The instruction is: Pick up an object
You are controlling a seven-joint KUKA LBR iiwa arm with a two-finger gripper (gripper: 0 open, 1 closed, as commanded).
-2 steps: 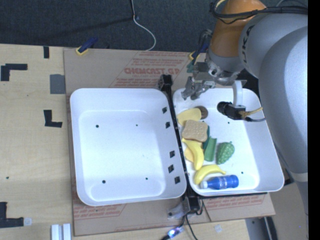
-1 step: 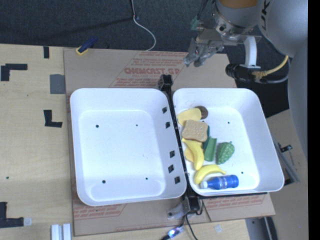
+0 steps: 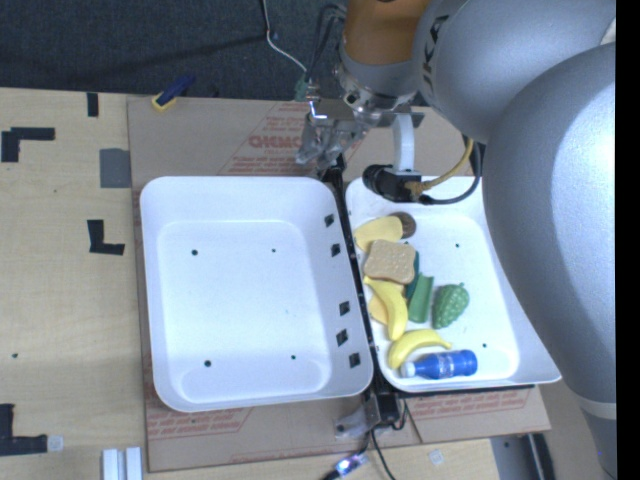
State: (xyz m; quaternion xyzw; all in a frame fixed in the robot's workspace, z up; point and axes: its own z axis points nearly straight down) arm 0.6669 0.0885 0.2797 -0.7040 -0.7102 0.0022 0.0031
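- Grey KUKA arm with an orange band above the wrist fills the right and far side of the camera view; its two-finger gripper (image 3: 325, 148) sits past the far rim of the bins, over the brown cardboard sheet (image 3: 250, 138), about in line with the seam between the two bins.
- Gripper state: cannot tell, the tip is a dark cluttered mass at this angle. Nothing visibly held.
- Left shallow white plastic bin (image 3: 165, 203): only small dark dots on the floor.
- Right shallow white plastic bin (image 3: 497, 288) holds all the objects, bunched toward its left wall.
- Far end: brown rounded object (image 3: 402, 224) touching a yellow curved piece (image 3: 375, 232).
- Just nearer: tan square slice of toast (image 3: 389, 261), overlapping the yellow piece.
- Yellow banana (image 3: 389, 308) runs near-far along the left wall, below the toast.
- Dark green long block (image 3: 420, 297) just right of the banana; green bumpy oval fruit (image 3: 450, 305) right of that, apart from it.
- Near end: second yellow banana (image 3: 415, 344) lying against a blue bottle with a white cap (image 3: 444, 365).
- Black cable (image 3: 268, 18) hangs in from the far edge; blue-and-yellow item (image 3: 172, 92) on the bench, far left.
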